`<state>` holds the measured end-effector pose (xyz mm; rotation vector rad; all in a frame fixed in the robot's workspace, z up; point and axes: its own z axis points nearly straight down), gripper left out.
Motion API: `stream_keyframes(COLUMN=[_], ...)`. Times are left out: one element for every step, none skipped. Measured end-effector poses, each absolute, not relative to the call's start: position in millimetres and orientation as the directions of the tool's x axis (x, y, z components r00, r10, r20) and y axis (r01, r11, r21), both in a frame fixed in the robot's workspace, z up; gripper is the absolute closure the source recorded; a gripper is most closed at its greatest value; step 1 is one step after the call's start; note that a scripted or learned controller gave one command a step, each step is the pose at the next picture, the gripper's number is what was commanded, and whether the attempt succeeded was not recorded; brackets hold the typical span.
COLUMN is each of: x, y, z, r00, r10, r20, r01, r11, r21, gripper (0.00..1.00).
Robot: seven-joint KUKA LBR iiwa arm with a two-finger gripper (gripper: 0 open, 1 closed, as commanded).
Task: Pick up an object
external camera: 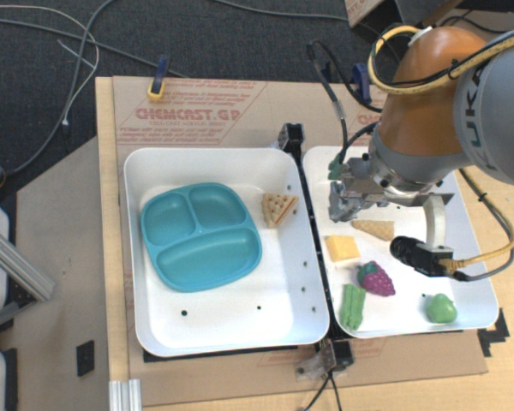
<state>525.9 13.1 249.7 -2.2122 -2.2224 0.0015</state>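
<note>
Hovering entry: my gripper point(344, 205), jaw state unreadable, above right bin point(475, 255); nearest candidate, yellow cheese slice point(342, 247), lies just below; best descend squarely, avoiding neighbouring bread wedge point(374, 228).

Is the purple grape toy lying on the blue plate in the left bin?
No, the purple grape toy lies in the right bin, while the blue plate holds nothing.

Cardboard sheet point(197, 114) under bins, blue-yellow clamp point(159, 75), cables point(77, 45) on dark floor
</note>
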Motion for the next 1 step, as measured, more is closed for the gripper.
stream_keyframes(x=[523.9], y=[66.5], z=[231.1], r00=[-0.004], r10=[1.000], r20=[0.003], r01=[1.000], r11=[0.004], r21=[-0.006], gripper=[1.00])
